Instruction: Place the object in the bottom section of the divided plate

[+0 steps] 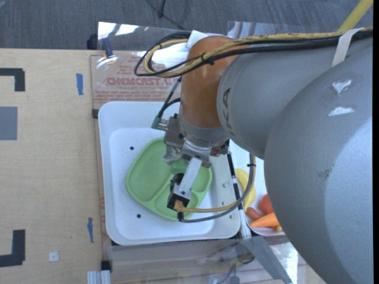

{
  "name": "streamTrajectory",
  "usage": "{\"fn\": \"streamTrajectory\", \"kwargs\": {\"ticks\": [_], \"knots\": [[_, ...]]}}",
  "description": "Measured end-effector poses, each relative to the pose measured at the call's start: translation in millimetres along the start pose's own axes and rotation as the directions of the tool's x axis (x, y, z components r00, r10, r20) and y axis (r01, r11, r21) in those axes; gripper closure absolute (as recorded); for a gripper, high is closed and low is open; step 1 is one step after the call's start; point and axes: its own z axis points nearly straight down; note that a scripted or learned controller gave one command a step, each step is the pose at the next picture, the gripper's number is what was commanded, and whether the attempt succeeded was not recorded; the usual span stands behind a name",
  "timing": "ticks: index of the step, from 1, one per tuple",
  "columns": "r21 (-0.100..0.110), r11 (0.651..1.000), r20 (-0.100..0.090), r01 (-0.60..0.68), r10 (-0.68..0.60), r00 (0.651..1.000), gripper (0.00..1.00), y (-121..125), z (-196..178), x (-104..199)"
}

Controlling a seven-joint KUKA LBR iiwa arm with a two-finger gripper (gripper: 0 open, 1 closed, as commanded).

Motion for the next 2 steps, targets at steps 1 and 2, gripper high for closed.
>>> {"fn": "streamTrajectory", "kwargs": {"ticks": [1,2], "knots": [[0.000,1.000,0.000,0.001,-0.001,1.000,0.00,-0.3,-0.1,0.4],[0.003,1.000,0.005,0.004,-0.004,1.000,1.00,0.1,-6.5,1.3]]}}
